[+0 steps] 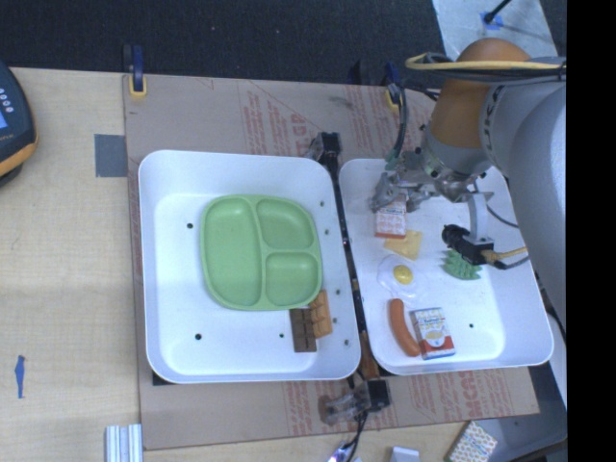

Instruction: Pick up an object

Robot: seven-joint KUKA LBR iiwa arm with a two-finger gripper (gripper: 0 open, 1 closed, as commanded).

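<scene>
We see the pincer (393, 198) low over the far left part of the right bin (520, 349), just above a small red-and-white packet (390, 222); we cannot tell how far open it is or if it grips anything. Nearby lie a cheese wedge (408, 244), fried egg (401, 276), sausage (401, 326) and carton (432, 332). The left bin (164, 258) holds a green divided plate (260, 251).

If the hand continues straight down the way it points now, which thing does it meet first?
Probably the small red-and-white packet, which lies right under the hand in the right bin. The yellow cheese wedge is beside it. Depth is hard to judge from this slanted view.
</scene>
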